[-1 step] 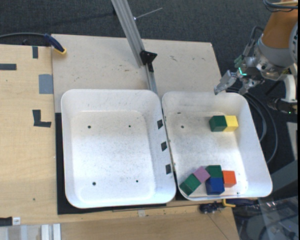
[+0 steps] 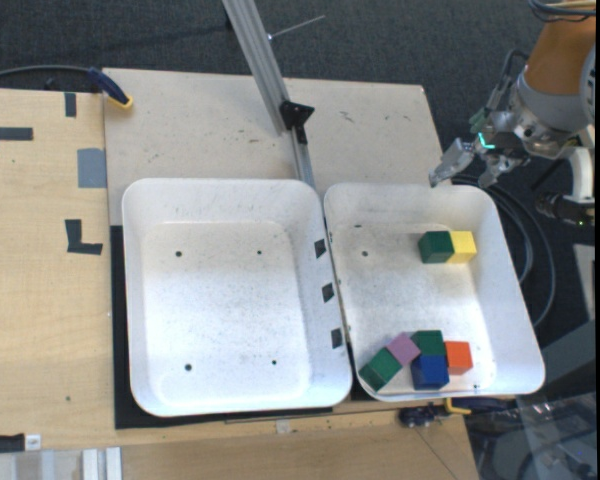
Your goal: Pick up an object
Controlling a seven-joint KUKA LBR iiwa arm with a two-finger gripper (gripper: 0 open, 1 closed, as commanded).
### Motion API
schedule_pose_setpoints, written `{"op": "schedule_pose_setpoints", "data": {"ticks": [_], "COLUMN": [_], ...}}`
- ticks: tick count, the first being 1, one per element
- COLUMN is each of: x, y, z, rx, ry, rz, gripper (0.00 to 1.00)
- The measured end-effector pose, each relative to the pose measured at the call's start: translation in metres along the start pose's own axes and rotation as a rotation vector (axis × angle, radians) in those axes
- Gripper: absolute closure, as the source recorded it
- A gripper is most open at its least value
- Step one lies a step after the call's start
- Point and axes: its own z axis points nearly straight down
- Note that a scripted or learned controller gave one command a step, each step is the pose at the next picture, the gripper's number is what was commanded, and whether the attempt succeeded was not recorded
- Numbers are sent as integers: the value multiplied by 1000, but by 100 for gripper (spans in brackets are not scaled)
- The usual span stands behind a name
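Observation:
The right bin (image 2: 380,218) holds several small blocks. A green block (image 2: 435,247) and a yellow block (image 2: 463,245) touch each other near its far right side. At its near edge lie a green block (image 2: 381,367), a lilac block (image 2: 404,348), a dark green block (image 2: 428,342), a blue block (image 2: 430,370) and an orange block (image 2: 458,356), packed together. My gripper (image 2: 467,164) hangs above the bin's far right corner, off the rim, with its fingers apart and nothing between them.
The left bin (image 2: 220,298) stands beside the right one. A slanted metal rail (image 2: 260,58) runs down to the gap between the bins. Black cables (image 2: 535,258) lie to the right of the right bin.

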Motion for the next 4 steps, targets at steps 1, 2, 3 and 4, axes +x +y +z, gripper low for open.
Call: {"op": "schedule_pose_setpoints", "data": {"ticks": [1,2,3,4], "x": [0,6,8,8], "y": [8,10,9,11], "z": [50,113,156,142], "rx": [4,6,5,0], "ry": [1,2,1,-1], "rz": [0,-1,-1,-2], "gripper": [0,0,0,100]}}
